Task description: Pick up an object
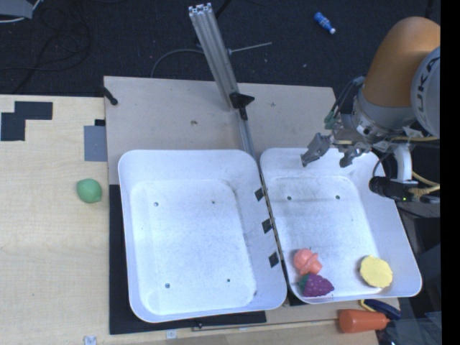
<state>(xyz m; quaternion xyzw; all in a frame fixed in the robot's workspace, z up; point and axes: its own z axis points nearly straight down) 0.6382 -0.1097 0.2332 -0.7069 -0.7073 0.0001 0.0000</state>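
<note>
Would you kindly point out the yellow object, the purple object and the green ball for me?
Yellow object (376, 272): camera view, centre of its top face, in the right bin.
Purple object (317, 286): camera view, middle of its body, in the right bin.
Green ball (90, 190): camera view, centre of the ball, on the bench left of the bins.

Both bins, the left bin (190, 236) and the right bin (338, 214), are white with faint grey speckling and small dark dots. In the right bin lie a coral-orange toy (307, 260), a purple grape-like toy (316, 286) and a yellow round toy (376, 272). A green ball (90, 190) sits on the pale wood surface (50, 264), which carries black and grey patches. The arm (402, 63) is grey with an orange band; its hand (332, 152) is dark grey. An orange object (363, 320) lies below the right bin.
</note>
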